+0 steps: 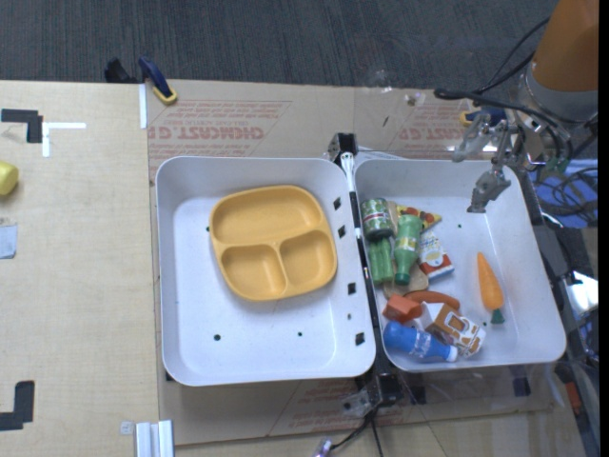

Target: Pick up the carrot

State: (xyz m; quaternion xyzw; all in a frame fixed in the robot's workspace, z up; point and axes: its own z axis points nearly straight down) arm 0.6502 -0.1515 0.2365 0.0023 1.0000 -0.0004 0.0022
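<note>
The carrot point(489, 284) is orange with a small green stub at its near end. It lies alone on the floor of the right bin point(533, 246), close to the bin's right wall and pointing away from the camera. My gripper point(480, 169) hangs over the far right corner of that bin, up and slightly left of the carrot and well apart from it. Its fingers point(485, 192) stand open with nothing between them. The orange-banded arm enters from the upper right.
A pile in the right bin's left half holds green bottles point(395, 246), a small carton point(434, 255), red pieces point(419, 303) and a blue bottle point(419, 343). The left bin point(190, 331) holds a yellow divided plate point(273, 241). Cables hang near the arm.
</note>
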